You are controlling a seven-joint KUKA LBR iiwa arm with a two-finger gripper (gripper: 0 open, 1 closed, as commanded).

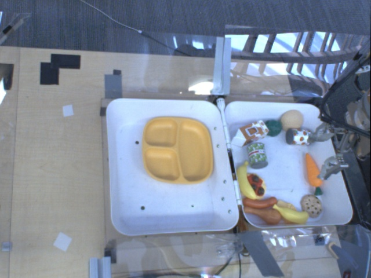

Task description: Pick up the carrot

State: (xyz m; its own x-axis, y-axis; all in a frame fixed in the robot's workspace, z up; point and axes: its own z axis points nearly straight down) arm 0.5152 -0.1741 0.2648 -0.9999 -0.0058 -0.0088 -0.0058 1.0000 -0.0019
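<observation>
Not yet picked up. Carrot (313,171) lying flat in right bin (290,185), near its right wall, green end toward cookie (311,205). Hand (328,150) just beside it, fingers apart, seemingly straddling upper end without contact; hard to judge. Still to do: close, lift.

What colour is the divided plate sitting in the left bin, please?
The divided plate is plain yellow, seen clearly in the camera view.

The hand (328,151) hangs open over the right bin's (278,219) far edge, just beside the carrot (313,170) (orange, lying flat).
</observation>
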